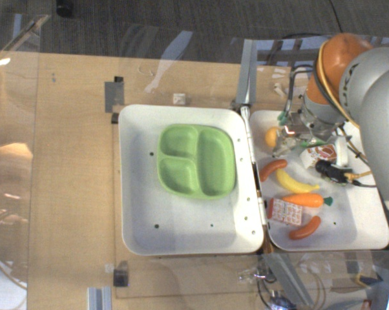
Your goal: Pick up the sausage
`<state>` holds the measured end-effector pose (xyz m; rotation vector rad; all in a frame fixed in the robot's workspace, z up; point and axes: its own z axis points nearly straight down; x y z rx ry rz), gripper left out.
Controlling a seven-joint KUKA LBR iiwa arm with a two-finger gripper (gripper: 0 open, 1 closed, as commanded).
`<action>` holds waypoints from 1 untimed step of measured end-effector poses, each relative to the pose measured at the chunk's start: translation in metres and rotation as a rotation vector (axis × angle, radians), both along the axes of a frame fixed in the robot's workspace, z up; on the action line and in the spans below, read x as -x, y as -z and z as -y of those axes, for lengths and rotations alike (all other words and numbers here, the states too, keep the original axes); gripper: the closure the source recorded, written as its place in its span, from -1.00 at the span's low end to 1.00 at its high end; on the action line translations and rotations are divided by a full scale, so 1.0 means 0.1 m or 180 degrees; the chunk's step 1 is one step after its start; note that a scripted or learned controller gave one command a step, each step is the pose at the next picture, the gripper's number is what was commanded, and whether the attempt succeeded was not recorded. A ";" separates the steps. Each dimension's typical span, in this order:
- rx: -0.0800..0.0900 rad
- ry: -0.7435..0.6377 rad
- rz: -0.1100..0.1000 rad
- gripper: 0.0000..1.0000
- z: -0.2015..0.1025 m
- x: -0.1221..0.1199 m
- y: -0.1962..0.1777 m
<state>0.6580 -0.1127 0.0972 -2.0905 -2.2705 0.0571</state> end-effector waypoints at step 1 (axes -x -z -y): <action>0.0002 -0.0006 0.0046 -1.00 -0.01 -0.03 -0.02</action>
